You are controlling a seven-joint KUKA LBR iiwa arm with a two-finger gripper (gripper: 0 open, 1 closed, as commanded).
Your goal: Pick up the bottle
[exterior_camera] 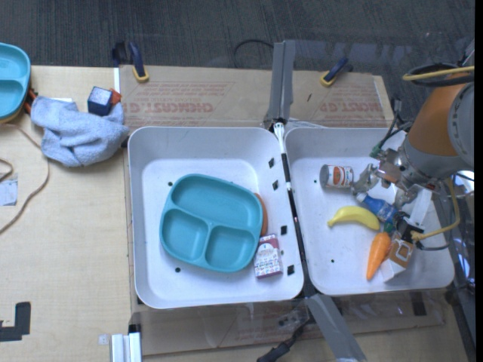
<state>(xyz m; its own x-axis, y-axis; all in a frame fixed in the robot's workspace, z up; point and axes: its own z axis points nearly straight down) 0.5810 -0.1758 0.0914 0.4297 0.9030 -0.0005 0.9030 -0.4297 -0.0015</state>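
Reaching in from the right, the arm (445, 123) hangs over the right bin (317, 262), its claw (386, 181) low above the bottle (379, 205) — a small blue-and-clear thing lying on the bin floor toward the far right side, just beside the banana (353, 217) and just above the carrot (377, 255). Whether the claw is apart, together or clamped on anything I cannot tell; its metal parts blur into the clutter there. A can (336, 176) with a red-and-white label lies on its side to the left of the claw, near the bin's back wall. The banana curves across the bin's middle, and the carrot points down toward the front edge, with a small brown box (401, 253) touching its right side. In the left bin (151, 277) a teal tray (211, 221) with three compartments sits a little tilted, and a small red-and-white carton (268, 257) lies at its lower right corner, close to the wall between the bins. On the counter (68, 262) to the left, a grey cloth (79, 134) lies crumpled, with a small blue cube (99, 99) just behind it — and part of a second teal dish (11, 78) shows at the left edge.
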